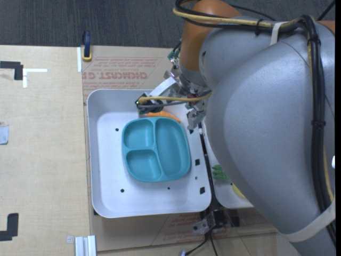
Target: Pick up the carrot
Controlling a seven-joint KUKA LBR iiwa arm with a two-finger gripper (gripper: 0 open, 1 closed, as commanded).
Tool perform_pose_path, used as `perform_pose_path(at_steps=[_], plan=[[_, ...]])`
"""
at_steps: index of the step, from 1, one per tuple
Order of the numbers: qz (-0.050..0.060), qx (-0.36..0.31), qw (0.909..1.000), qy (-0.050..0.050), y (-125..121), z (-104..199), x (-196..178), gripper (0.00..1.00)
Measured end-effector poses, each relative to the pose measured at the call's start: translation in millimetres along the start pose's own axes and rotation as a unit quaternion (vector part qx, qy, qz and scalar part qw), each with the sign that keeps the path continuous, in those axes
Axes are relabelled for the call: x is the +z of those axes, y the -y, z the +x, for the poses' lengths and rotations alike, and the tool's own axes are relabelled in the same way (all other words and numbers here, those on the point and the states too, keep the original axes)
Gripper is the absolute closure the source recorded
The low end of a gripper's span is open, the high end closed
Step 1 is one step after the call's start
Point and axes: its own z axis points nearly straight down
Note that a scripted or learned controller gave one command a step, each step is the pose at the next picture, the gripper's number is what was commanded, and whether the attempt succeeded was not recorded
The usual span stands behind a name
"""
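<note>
A sliver of the orange carrot [160, 113] shows in the left bin [106, 196], just behind the far rim of the teal plate. My gripper [184, 106] hangs right over and slightly to the right of it, near the bin's far right corner. The wrist and arm hide most of the carrot, so I cannot tell whether the gripper touches it.
A teal three-compartment plate [157, 149] lies in the middle of the left bin. A small green thing [217, 170] peeks out in the right bin [226, 196], which the arm mostly covers. Brown cardboard [122, 71] lies behind the bins.
</note>
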Motion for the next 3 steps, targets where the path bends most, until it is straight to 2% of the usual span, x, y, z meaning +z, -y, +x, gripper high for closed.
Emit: perform_pose_path(at_steps=[1,2,3], plan=[[0.001,0.034,0.9994,-0.008,0.6,-4.0,71.0,0.0],[0.0,0.04,0.9991,-0.011,-0.2,-4.0,65.7,1.0],[-0.017,0.064,0.9974,-0.029,58.3,-62.4,35.7,1.0]])
